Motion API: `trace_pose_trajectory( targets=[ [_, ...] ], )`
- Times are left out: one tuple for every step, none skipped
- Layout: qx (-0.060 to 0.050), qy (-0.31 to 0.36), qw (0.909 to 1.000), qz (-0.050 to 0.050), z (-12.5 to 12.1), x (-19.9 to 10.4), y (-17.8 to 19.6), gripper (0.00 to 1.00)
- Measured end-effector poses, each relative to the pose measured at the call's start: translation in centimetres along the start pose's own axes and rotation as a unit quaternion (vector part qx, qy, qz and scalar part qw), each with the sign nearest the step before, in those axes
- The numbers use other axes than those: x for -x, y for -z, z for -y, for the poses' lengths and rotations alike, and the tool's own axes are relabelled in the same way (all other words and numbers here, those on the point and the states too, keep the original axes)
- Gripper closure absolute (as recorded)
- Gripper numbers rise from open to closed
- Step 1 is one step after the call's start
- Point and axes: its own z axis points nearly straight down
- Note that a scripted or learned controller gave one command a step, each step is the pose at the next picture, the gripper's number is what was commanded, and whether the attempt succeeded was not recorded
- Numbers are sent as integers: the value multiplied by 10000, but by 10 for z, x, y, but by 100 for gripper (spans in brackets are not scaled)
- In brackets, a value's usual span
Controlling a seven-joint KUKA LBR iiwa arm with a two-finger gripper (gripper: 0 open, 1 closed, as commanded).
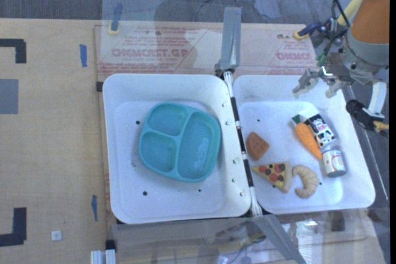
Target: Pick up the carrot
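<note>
Gripper seen spread apart, nothing between its fingers, poised over the right bin's far right corner.

One carrot is found near, lying in that bin against one small bottle, whose label cannot be read. Also counted: one cookie, one pizza slice, one croissant. One teal divided plate is held in the left bin. Arm cut off at frame edge. Red print behind the bins is too faint to read.

Bright, even overhead light, daylight-cool tint. White bins near blown out, soft short shadows only. Glare on clear plastic sheet at the back. Overall slightly soft, low res, mild edge blur.
</note>
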Motion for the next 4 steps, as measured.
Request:
trace_pose_trajectory(
  targets=[
    [14, -594, 9982, 7, 40, 29, -115, 0],
    [131, -6, 9999, 50, 72, -34, -119, 0],
    [136, -142, 9998, 42, 122, -52, -122, 0],
    [101, 1662, 9860, 46, 142, -58, -124, 0]
  ],
)
